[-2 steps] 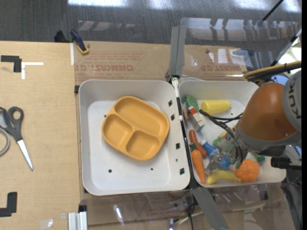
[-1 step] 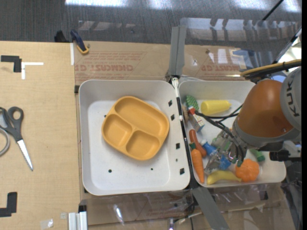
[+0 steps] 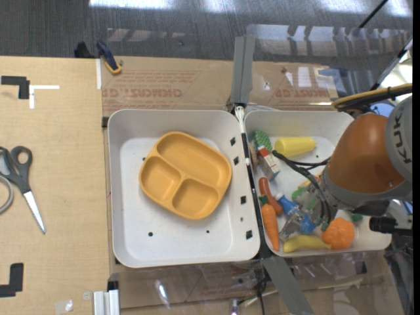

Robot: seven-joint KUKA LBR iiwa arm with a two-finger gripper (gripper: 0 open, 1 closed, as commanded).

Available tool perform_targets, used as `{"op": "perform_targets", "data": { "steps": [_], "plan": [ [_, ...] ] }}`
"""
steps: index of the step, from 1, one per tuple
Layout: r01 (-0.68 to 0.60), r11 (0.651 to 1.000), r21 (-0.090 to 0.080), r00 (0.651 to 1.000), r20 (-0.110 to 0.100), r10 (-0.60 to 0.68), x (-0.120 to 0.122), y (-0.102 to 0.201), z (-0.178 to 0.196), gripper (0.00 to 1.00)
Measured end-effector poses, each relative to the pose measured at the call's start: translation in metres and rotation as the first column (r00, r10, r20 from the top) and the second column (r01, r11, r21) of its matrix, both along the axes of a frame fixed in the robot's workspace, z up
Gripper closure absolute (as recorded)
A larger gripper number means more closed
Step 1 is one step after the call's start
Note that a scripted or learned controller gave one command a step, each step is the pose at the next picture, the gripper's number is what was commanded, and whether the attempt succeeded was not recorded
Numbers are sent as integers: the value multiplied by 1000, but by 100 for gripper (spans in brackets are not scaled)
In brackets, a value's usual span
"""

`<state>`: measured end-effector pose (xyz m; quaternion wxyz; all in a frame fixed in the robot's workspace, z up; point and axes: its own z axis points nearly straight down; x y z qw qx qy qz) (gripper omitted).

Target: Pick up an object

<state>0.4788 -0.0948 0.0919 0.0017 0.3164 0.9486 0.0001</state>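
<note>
One gripper [image 3: 298,220], half-hidden among clutter

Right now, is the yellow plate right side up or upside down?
Right side up: the yellow plate shows its three hollow compartments facing upward, lying in the left bin.

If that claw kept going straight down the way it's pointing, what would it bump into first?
Most likely the blue toy right under the gripper, in the right bin. The yellow banana-like piece lies just beyond. Depth is hard to judge from above.

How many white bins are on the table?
2. The left bin holds a yellow divided plate. The right bin holds a pile of toys, and the arm covers part of it.
</note>
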Motion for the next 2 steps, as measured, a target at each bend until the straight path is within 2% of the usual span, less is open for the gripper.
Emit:
{"op": "perform_targets", "data": {
  "steps": [1, 2],
  "plan": [
    [3, 1000, 1, 1000, 0, -3, 0, 0, 0, 0],
    [57, 998, 1, 998, 0, -57, 0, 1, 0, 0]
  ]
}}
